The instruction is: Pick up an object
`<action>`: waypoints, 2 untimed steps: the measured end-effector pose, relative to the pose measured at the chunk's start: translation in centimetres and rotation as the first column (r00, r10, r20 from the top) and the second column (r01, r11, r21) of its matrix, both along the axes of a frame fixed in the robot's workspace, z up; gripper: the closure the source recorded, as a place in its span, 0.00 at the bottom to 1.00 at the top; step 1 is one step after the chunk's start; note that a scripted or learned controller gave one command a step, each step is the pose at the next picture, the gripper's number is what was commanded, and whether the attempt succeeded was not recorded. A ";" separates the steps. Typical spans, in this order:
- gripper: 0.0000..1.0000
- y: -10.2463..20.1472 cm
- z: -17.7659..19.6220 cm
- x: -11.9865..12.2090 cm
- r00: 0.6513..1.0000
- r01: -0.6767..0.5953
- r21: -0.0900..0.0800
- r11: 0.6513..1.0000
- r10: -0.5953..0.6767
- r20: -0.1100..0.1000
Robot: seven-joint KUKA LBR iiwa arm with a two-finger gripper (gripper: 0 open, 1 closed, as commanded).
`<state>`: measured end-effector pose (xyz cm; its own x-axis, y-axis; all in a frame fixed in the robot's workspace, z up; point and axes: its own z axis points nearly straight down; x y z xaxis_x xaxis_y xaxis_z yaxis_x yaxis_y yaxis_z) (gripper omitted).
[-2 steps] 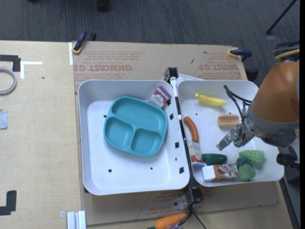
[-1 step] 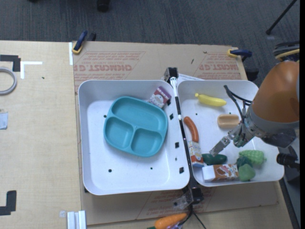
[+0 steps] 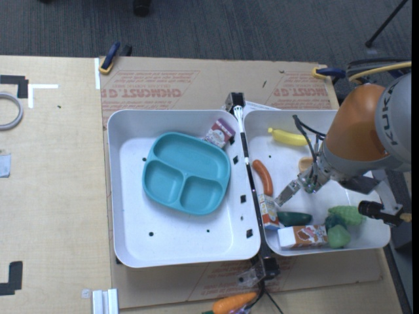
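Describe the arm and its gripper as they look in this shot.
The arm is grey with a rounded orange band and part of dark lettering on its casing. Black cables run along the wrist. The gripper is a slim metallic piece, with a black cylindrical fitting beside it.

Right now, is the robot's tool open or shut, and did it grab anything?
Tool: in the right bin, above the toys; open or shut cannot be told.

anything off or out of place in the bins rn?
One thing: an orange carrot-like toy lies outside both bins, on the bench by the front edge below the seam. Also, a small packet leans against the left bin's back wall behind the teal divided plate, tilted rather than flat. No spills or damage visible.
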<state>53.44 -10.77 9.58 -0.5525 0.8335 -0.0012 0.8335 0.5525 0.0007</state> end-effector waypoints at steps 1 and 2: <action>0.00 6.2 9.6 4.1 0.990 0.140 0.000 0.990 -0.140 0.000; 0.00 10.5 9.6 2.8 0.997 0.079 0.000 0.997 -0.079 -0.001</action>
